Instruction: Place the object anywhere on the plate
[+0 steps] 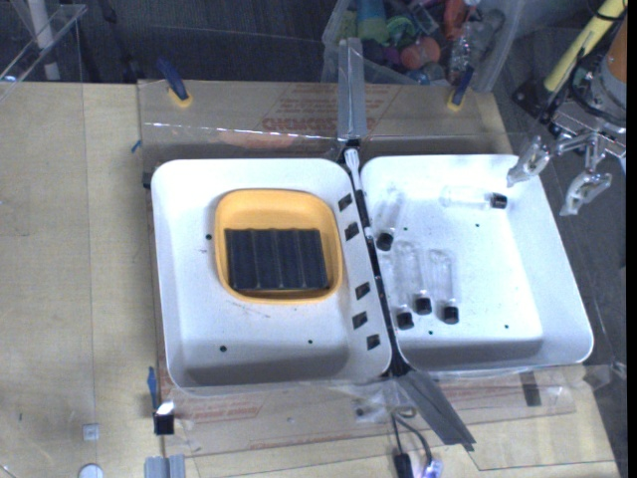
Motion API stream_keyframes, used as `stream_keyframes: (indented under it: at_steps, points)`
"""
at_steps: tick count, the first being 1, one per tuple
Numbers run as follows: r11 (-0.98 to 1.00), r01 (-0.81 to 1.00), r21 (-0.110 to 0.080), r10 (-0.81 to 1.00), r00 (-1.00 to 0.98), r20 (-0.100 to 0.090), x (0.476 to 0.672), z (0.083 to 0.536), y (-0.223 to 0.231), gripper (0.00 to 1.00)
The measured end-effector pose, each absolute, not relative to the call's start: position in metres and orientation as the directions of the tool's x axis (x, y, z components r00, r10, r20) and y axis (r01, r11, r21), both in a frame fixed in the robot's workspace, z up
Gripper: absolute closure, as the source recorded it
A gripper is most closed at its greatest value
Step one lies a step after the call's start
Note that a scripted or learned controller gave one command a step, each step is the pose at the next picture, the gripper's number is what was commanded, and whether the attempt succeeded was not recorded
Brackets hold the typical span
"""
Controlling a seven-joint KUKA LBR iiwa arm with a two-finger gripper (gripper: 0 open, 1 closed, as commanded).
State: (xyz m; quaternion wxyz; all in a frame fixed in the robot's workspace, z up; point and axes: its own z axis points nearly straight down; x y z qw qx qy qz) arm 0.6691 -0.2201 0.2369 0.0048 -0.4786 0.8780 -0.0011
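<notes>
A yellow plate (pixel 277 207) with a dark ridged insert (pixel 278 259) lies in the left bin (pixel 184 267). Several clear vials with black caps lie in the right bin (pixel 537 297): one lies crosswise near the back (pixel 468 198), one beside the divider (pixel 387 217), and a group stands near the middle (pixel 425 272). My gripper (pixel 544 191) hangs above the right bin's back right corner. It is open with nothing between its fingers. The crosswise vial's cap is just to the left of the nearer fingertip (pixel 517 175).
A divider with black tabs (pixel 358 267) separates the two bins. A clear container of colourful toys (pixel 418 18) stands behind the bins. Blue clamps (pixel 176 86) sit on the back board. The wooden bench extends to the left.
</notes>
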Motion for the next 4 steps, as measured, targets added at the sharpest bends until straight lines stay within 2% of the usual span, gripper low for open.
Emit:
stream_keyframes:
  at_steps: [2,3,4]
  points:
    - [0.198,-0.98,-0.005,-0.98,-0.197,-0.005,0.669,0.237,-0.22,0.0]
    - [-0.182,-0.983,-0.006,-0.983,0.182,-0.005,0.668,0.228,-0.221,0.0]
    - [-0.308,-0.951,-0.007,-0.951,0.308,-0.003,0.668,0.233,-0.216,0.0]
